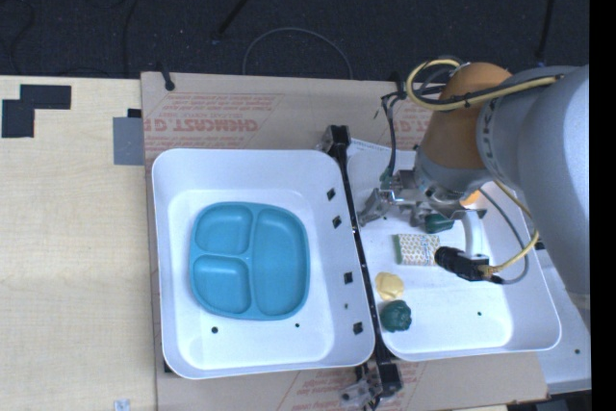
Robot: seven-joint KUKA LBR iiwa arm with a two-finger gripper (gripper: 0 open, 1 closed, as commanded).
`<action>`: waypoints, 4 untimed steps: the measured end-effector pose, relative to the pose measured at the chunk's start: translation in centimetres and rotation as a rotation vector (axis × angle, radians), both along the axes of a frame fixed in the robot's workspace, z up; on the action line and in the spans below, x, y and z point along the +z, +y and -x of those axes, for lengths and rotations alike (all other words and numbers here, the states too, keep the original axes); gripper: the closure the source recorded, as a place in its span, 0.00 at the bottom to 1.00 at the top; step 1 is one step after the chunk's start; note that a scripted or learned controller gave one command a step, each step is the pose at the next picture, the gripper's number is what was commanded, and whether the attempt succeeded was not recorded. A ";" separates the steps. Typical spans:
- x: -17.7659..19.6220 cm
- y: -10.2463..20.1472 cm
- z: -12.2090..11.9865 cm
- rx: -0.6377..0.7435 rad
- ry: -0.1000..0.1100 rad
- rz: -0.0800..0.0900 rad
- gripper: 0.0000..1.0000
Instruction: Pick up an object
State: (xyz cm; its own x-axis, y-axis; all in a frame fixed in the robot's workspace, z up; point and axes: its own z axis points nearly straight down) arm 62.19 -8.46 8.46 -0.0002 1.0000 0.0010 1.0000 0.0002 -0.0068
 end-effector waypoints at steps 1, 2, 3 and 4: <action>1.2 -0.1 0.0 -0.003 -0.001 0.000 1.00; 7.3 0.3 -0.5 0.000 -0.008 0.001 1.00; 11.7 0.5 -0.1 0.001 -0.007 0.001 1.00; 17.9 0.8 -0.1 0.001 -0.009 0.001 1.00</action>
